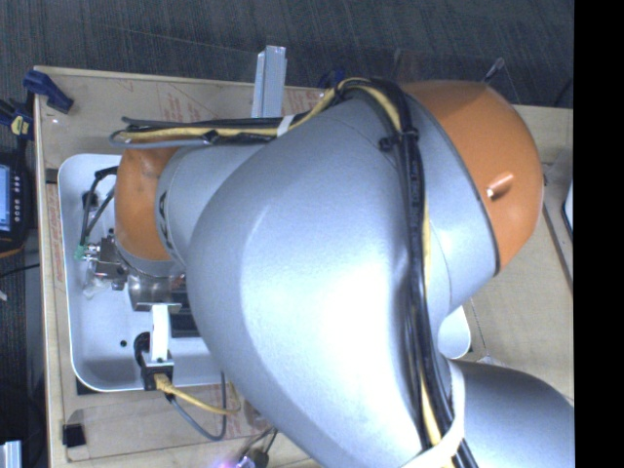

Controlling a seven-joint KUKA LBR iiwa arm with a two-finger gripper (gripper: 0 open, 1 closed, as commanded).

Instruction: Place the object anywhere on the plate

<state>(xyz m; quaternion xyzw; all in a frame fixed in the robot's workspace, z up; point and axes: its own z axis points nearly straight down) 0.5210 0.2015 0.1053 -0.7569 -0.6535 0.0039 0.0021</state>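
Object hidden beneath the arm (pixel 322 291); end effector (pixel 102 261) over left bin (pixel 73 261).

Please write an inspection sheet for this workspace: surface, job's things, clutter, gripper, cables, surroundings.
Surface: wooden bench bearing a white bin at the left.
Job's things: nothing seen; the arm covers most of the bin.
Clutter: blue clamp at the bench's far-left corner.
Gripper: wrist assembly low over the left bin; its state cannot be told.
Cables: black and yellow cables run along the arm.
Surroundings: dark carpet beyond the bench.
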